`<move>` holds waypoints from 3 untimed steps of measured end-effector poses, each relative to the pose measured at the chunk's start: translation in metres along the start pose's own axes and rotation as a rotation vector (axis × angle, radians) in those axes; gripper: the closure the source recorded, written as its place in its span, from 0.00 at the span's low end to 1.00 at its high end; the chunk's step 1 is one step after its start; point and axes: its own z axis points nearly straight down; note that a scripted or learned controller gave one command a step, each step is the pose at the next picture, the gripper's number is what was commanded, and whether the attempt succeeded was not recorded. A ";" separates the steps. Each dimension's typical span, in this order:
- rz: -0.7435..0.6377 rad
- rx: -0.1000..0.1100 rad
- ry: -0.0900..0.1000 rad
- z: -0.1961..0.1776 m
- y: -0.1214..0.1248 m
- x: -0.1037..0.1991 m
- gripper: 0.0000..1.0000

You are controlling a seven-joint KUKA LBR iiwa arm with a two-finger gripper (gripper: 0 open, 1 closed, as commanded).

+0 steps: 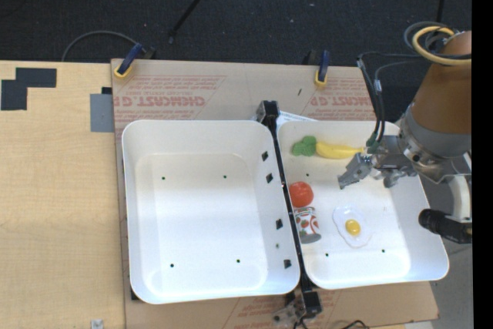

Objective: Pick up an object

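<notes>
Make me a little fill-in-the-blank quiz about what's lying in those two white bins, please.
1. The fried egg lies in the ____ bin.
2. The tomato sits right above the ____ with red spots.
3. The banana touches a ____ vegetable.
4. The gripper hangs just below the ____.

Missing words: right; cup; green; banana

One fixed camera, high above the table [62, 189]. Looks down at a slant. Both white bins [200, 285] sit mid-distance.
</notes>
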 end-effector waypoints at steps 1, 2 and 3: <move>0.000 -0.006 -0.001 -0.003 0.001 0.000 0.00; -0.001 -0.002 0.000 0.060 0.003 -0.002 0.00; 0.000 -0.002 0.000 0.102 -0.001 -0.001 0.00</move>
